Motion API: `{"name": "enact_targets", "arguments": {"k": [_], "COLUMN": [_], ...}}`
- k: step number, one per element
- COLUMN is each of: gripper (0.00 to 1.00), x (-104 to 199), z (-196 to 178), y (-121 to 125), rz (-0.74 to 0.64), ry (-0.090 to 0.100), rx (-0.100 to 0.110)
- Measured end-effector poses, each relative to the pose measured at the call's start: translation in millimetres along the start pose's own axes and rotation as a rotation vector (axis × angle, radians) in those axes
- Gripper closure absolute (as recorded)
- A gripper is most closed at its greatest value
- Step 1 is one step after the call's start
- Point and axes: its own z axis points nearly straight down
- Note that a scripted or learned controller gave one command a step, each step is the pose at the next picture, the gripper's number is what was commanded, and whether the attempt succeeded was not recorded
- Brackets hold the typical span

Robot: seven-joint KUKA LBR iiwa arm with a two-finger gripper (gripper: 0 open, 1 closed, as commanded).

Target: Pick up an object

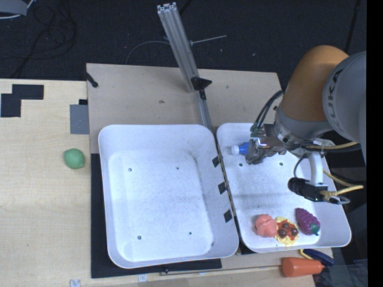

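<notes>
Both bins, the left bin (pixel 158 190) and the right bin (pixel 263 184), are white, faintly speckled, on a pale tan wooden surface (pixel 42 184). In the right bin lie a salmon-pink lump (pixel 265 225), a yellow piece with dark red spots (pixel 286 231), a purple bumpy fruit (pixel 307 220) and a small blue-and-white bottle (pixel 240 149). A green ball (pixel 74 158) sits on the surface, an orange carrot-like piece (pixel 301 266) lies at the front edge, and the arm (pixel 323 88) is grey with an orange band.

I see two bins side by side: the left bin (pixel 158 193), and the right bin (pixel 263 190) with three toys (pixel 286 226) along its near edge.
</notes>
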Motion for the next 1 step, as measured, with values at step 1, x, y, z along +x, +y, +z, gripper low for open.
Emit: {"name": "enact_targets", "arguments": {"k": [1], "gripper": [1.0], "x": [45.1], "z": [-13.7], "y": [14.6], "rz": [0.001], "ry": [0.0], "rx": [-0.001]}}
